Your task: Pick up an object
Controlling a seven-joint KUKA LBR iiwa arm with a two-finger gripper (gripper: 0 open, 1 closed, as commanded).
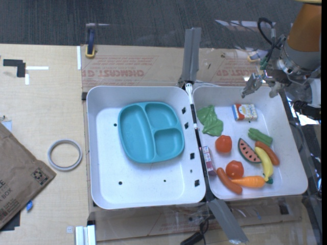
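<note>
Lying side by side on wooden bench [41,116]: two white bins. Hovering at upper right of frame, above right bin [291,137] rim: gripper [261,85], fingers spread, pinching nothing. Resting near that bin's centre: tomato [223,144], probably light, stiff plastic, smooth and rounded, likely slipping. Gripping across widest middle advised. Sitting in left bin [102,152]: teal plate [151,131].
</note>
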